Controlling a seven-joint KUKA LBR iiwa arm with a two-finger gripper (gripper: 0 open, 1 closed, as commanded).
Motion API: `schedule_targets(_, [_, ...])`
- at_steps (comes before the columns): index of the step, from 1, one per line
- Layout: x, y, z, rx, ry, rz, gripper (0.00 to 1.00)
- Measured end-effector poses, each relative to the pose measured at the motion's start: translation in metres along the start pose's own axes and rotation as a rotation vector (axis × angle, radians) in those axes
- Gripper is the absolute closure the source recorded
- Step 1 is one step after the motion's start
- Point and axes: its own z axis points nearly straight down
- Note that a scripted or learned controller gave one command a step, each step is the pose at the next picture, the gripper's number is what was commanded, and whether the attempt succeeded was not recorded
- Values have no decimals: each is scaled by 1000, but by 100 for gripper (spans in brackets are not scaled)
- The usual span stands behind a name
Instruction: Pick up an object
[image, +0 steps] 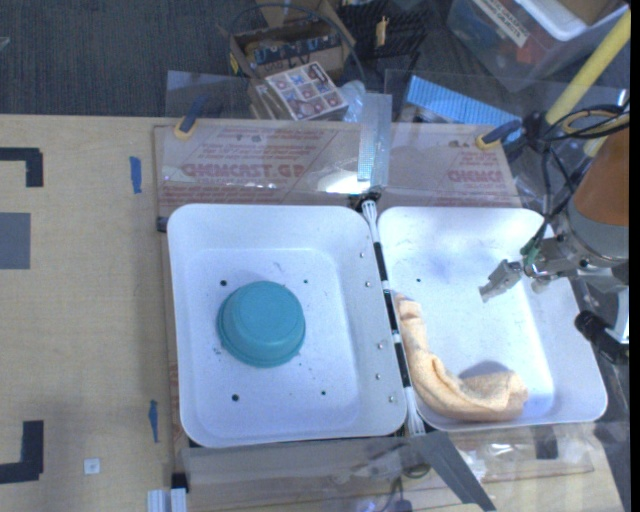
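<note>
The tan cloth (450, 375) lies curled along the near-left corner of the right bin (570, 400), below and left of the gripper (505, 275), which hangs above bare floor holding nothing, finger spread indiscernible, presumably mid-approach; a teal bowl (262, 322) sits further left.

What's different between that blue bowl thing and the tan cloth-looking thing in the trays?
The teal bowl is round and rigid, lying upside down near the middle of the left bin. The tan cloth is soft and floppy, bent in a curve along the left wall and front corner of the right bin. The bowl sits clear of its bin's walls; the cloth presses against its bin's. Both lie untouched, each alone in its bin.
</note>
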Motion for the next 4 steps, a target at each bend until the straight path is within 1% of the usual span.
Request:
schedule_targets(1, [36, -4, -30, 0, 0, 203, 0])
schedule_targets(2, [11, -81, -5, 3, 1, 147, 0])
schedule_targets(3, [9, -80, -14, 1, 0, 149, 100])
schedule_targets(4, [26, -55, 35, 4, 3, 176, 100])
